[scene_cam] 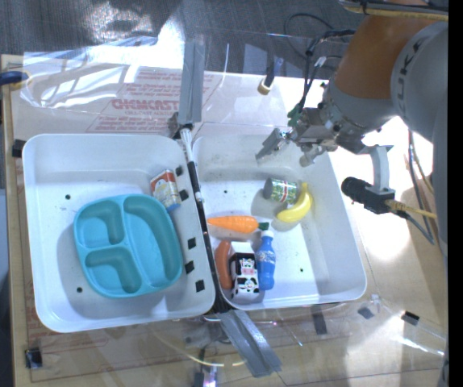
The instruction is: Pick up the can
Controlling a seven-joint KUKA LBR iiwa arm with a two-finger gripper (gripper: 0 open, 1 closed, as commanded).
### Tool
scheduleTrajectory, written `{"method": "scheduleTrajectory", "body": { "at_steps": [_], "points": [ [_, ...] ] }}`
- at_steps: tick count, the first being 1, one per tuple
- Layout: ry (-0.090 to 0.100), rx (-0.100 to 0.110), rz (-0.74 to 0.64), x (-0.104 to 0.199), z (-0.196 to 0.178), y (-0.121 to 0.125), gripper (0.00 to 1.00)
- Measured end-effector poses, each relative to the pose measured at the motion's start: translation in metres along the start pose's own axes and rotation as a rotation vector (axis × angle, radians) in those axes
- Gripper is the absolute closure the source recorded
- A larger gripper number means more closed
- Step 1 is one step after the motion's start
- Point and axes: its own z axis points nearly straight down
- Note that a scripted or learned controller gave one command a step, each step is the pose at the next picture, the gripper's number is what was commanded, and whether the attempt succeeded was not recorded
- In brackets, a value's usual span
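Camera view entry: can (282,189) lay on its side near right bin's (340,248) far edge, touching banana (295,207); gripper (293,147) hovered just above it, fingers apart, holding nothing; pickup not yet made, descent and closing remained

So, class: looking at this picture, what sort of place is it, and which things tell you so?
Most likely a robotics lab bench set up for grasping trials. A grey and orange arm reaches over two white bins side by side, which hold toy groceries: a can, a banana, a carrot.
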Motion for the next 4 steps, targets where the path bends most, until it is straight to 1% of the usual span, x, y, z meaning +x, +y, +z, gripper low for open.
{"method": "scheduleTrajectory", "body": {
  "at_steps": [1, 2, 3, 4],
  "points": [
    [0.000, 0.001, 0.035, -0.027, 0.088, -0.011, 0.00],
    [0.000, -0.001, 0.038, -0.043, 0.182, -0.001, 0.00],
    [0.001, 0.001, 0.181, -0.043, 0.182, 0.055, 0.00],
    [0.001, -0.004, 0.220, -0.055, 0.092, 0.064, 0.00]
  ]
}}
